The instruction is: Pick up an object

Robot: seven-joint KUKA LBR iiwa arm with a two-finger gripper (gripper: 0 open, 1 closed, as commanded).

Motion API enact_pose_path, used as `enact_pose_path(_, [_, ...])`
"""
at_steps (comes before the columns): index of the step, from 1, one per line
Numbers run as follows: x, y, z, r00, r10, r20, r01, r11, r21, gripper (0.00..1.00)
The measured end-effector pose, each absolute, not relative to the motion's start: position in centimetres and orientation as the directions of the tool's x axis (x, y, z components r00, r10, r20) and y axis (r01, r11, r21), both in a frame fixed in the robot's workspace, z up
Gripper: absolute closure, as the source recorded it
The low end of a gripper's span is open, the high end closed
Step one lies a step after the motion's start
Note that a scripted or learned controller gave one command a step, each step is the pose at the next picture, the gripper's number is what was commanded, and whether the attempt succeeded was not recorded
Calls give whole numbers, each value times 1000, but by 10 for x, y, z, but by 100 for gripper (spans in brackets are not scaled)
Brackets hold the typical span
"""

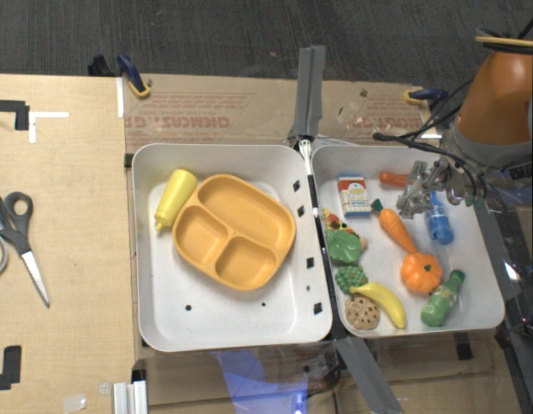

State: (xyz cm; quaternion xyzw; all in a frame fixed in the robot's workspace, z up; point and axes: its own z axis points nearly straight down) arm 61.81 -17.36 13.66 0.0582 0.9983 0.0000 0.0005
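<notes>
My gripper (419, 193) hangs low over the back of the right bin (486, 257), under the orange wrist band. Just to its right and front lies a small blue bottle (439, 223), close to the gripper; whether they touch I cannot tell. A carrot (396, 229) lies just in front of and left of the gripper. An orange sausage-like piece (391, 179) is right behind it. A white carton (354, 195) sits to its left.
Also in the right bin: an orange pumpkin (420, 272), a green bottle (442, 299), a banana (384, 301), a cookie (362, 313), broccoli (350, 277) and a green leafy piece (344, 246). The left bin (154, 309) holds an orange divided plate (235, 229) and a yellow bottle (174, 198). Scissors (21, 235) lie on the bench at left.
</notes>
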Motion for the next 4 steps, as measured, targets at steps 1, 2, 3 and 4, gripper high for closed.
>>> enact_pose_path(1, [557,-172,90,-999,-41,0,-41,999,2,100])
enact_pose_path(2, [598,-191,91,-978,209,-3,209,978,1,100])
enact_pose_path(3, [598,-191,91,-978,208,-3,208,978,1,0])
enact_pose_path(4, [545,-161,89,-982,188,3,188,982,1,0])
